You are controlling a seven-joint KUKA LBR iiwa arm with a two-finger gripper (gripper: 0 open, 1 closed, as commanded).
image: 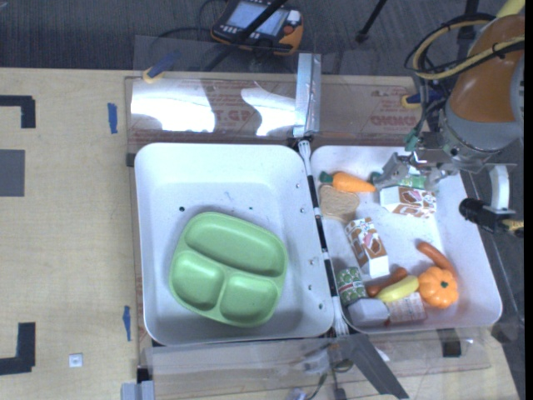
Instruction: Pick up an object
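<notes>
The tool (pixel 414 167) hangs over the right white bin's (pixel 487 294) far edge, grip state untellable; centre squarely on the small printed carton (pixel 408 199) before descending.

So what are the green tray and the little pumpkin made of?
The green tray looks like smooth moulded plastic: one even colour, rounded compartments, a soft sheen. The pumpkin seems to be toy plastic too, bright orange and glossy, though foam or rubber can't be ruled out.
</notes>
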